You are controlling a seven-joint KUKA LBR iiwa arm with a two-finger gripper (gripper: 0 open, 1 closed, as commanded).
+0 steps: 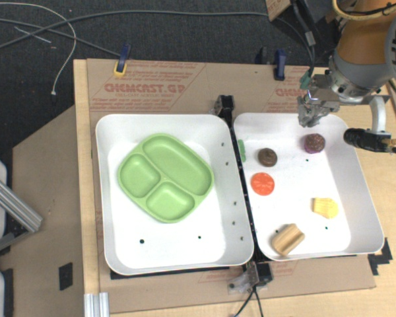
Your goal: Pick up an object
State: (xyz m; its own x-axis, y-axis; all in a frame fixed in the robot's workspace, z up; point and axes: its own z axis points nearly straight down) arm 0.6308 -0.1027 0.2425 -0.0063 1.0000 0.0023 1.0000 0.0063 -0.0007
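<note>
Mostly smooth shapes: round maroon piece, glossy orange disc

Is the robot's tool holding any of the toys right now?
No. The tool hangs over the back of the right bin, just above the dark purple piece, with nothing between its fingers.

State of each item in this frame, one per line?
Gripper: above right bin's far edge, holding nothing visible.
Green divided plate: flat in left bin.
Purple piece: resting, just below gripper.
Brown piece: resting.
Orange disc: flat.
Yellow piece: resting.
Tan block: lying near front edge.
</note>
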